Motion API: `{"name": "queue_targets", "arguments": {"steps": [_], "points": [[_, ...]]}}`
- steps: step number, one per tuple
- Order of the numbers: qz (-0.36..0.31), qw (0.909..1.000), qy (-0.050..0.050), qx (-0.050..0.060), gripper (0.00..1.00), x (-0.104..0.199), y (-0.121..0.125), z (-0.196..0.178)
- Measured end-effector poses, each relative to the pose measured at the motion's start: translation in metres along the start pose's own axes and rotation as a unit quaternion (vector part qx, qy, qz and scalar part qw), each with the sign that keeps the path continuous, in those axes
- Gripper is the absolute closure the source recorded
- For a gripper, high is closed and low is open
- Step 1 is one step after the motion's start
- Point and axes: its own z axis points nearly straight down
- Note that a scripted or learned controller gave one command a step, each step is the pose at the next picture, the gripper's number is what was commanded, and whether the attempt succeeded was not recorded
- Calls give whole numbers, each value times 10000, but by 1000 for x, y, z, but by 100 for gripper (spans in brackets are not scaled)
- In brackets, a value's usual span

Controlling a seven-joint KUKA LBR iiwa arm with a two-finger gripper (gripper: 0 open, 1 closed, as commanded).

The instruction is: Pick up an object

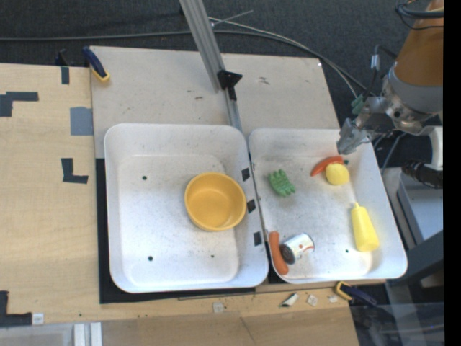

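The right bin (374,193) holds five small things. A green ridged toy (282,182) lies toward its left. A yellow lemon (336,174) touches a red-orange chili (323,165) at the far side. A yellow corn cob (364,227) lies along the right wall. A small white can (297,246) rests on its side near an orange carrot (276,252) at the near left corner. A yellow bowl (214,201) sits upright in the left bin (130,193).

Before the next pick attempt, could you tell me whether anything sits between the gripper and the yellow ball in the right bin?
Nothing visible does. The gripper hovers just above and right of the yellow ball; an orange-red piece lies against the ball's upper left, away from the gripper.
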Motion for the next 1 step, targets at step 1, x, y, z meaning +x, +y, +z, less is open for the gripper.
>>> {"name": "queue_targets", "arguments": {"steps": [1], "points": [[0,10000,0,0,0,0,0,0]]}}
